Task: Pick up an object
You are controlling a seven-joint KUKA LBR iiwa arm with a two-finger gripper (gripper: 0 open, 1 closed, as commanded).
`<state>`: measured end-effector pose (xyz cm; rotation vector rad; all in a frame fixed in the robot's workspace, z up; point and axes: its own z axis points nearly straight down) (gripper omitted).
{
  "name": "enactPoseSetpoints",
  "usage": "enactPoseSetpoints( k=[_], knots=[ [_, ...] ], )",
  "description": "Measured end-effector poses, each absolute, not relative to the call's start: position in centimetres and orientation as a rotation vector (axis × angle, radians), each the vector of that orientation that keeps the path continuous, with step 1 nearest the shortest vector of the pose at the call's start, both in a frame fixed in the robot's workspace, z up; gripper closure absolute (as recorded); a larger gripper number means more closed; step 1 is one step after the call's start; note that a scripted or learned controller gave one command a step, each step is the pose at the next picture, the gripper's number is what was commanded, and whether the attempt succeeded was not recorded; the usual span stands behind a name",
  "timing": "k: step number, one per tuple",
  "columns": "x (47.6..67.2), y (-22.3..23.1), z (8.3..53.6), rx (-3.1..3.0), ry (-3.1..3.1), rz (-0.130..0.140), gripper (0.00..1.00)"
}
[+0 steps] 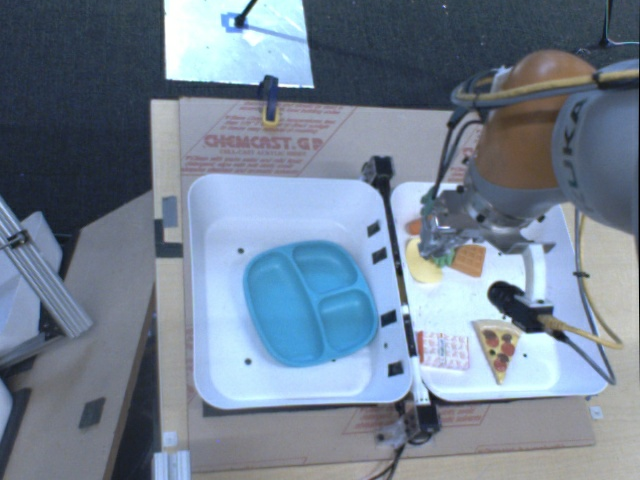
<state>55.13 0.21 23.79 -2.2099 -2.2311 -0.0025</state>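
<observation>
My gripper (436,248) hangs low in the right bin (570,368), near its left wall. Directly under and beside it lies a pale yellow round piece (424,268), touching or nearly touching the gripper's tip. An orange waffle-like square (468,260) sits just to its right. A small red-orange piece (413,227) peeks out at the gripper's left. Nearer the front lie a pizza slice (497,348) and a white packet with red print (443,350).
The left bin (215,368) holds a blue divided plate (308,301). A black-clipped divider (388,258) separates the two bins. The grey and orange arm (540,138) covers the back of the right bin.
</observation>
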Motion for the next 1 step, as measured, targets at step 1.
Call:
enactPoseSetpoints(
  k=[1],
  knots=[
    [56.23, 5.14, 22.29, -2.211, -2.232, -0.003, 1.0]
  ],
)
